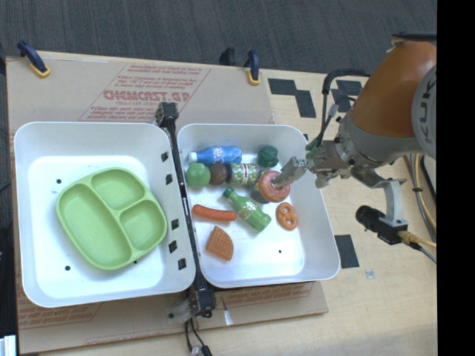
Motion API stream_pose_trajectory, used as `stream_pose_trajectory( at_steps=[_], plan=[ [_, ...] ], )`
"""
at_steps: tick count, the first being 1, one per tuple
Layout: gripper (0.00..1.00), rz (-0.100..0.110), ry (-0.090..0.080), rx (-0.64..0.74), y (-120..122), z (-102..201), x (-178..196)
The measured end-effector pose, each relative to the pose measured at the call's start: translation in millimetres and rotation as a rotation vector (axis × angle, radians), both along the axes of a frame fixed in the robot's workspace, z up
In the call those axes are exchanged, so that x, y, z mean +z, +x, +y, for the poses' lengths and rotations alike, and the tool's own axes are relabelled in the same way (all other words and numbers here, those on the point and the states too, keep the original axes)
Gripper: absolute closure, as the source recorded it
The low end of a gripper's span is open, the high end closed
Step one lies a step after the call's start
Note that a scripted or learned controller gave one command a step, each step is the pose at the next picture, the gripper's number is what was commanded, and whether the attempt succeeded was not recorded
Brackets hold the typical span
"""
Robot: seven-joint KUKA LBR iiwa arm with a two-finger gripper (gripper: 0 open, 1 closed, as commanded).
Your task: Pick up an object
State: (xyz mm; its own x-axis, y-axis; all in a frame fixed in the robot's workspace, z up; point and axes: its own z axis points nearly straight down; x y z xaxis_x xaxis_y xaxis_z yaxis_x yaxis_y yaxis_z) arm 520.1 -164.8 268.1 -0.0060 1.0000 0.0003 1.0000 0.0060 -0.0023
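Observation:
The right bin (320, 221) holds several toy foods. My gripper (286, 175) reaches in from the right and hangs low over the bin's upper right part. It sits right at a pink and brown donut (270, 191), partly covering its top edge. Whether it touches the donut cannot be told. Just left of the donut lies a green-labelled can (243, 173). Below them are a green bottle (249, 210) and an orange pretzel (286, 216). Along the back lie a blue bottle (217, 155) and a dark green lump (268, 155).
A green ball (197, 174) and a brown ball (218, 173) sit at the bin's left. A red sausage (214, 213) and an orange waffle piece (220, 244) lie nearer the front. The left bin (30, 162) holds a green divided plate (111, 217).

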Motion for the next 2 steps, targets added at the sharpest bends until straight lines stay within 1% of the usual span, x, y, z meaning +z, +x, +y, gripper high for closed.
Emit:
stream_pose_trajectory(
  at_steps=[2],
  plan=[
    [0.0, 0.0, 0.0, 0.0, 0.0, 0.0, 0.0]
  ],
)
